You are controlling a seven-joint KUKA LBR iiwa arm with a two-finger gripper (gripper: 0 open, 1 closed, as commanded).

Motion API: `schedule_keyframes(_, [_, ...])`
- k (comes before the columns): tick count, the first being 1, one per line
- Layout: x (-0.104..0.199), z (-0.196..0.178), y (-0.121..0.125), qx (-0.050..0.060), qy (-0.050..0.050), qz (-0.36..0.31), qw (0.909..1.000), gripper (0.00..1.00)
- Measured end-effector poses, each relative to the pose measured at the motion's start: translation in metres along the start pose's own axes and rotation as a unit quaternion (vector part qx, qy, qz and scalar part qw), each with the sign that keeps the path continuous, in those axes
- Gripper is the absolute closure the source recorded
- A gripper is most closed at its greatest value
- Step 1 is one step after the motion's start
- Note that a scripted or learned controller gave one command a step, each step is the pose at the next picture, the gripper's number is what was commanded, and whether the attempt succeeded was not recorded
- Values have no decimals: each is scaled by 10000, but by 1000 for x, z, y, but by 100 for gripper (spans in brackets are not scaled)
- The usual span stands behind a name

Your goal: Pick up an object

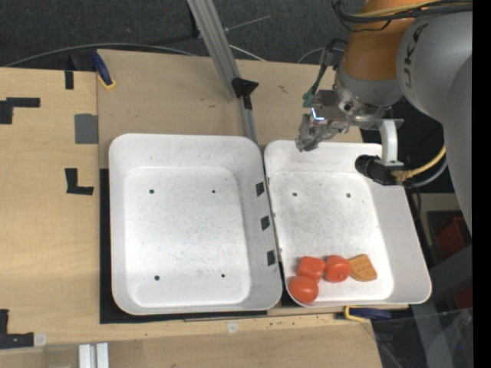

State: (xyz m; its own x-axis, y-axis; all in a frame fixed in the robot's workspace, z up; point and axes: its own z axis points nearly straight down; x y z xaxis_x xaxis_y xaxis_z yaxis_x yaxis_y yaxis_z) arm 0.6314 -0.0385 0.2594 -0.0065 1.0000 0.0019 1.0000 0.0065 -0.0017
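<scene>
Camera view: gripper (pixel 308 142) at right bin (pixel 399 228) far rim, finger gap unclear, cannot tell any hold; three red pieces (pixel 318 274) and tan piece (pixel 363 267) at near edge. Advice: cross to near edge, descend on one piece

Three red pieces (pixel 315 275) and an orange one (pixel 363 267) crowd the right bin's (pixel 399 228) near edge.

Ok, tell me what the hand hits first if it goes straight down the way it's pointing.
Most likely the far rim of the right bin: the hand points down just over that edge. Depth is unclear, so it could land just inside on the bare floor. The red and orange pieces lie at the near end, well clear.
</scene>
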Motion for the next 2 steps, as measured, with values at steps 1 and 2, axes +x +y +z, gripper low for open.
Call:
schedule_keyframes(1, [53,20,-10,12,-3,1,10000,100])
schedule_keyframes(2, [107,34,-8,12,-4,-1,10000,100])
